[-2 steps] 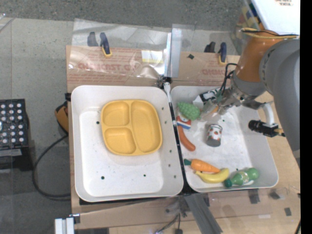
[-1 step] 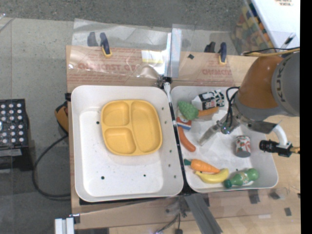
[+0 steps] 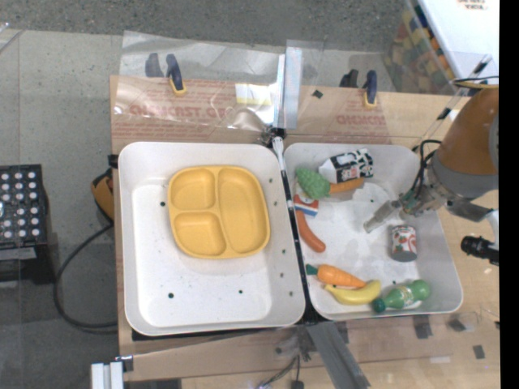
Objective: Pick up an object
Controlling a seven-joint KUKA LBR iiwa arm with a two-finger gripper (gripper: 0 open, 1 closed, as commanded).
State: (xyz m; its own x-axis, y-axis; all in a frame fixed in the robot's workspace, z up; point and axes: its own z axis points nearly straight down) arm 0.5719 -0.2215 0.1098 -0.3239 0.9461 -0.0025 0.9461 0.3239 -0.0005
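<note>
Just below the gripper (image 3: 381, 215), a small red-labelled metal can (image 3: 403, 242) is seen upright; gripper's grip state can't be told, honestly.

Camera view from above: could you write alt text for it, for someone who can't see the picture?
A grey and orange robot arm reaches from the right over the right bin, its end effector above a small can. That bin also holds a banana, carrot, sausage and green bottle; the left bin holds a yellow divided plate.

Gripper (image 3: 375, 220) above right bin (image 3: 444, 241), empty.
</note>
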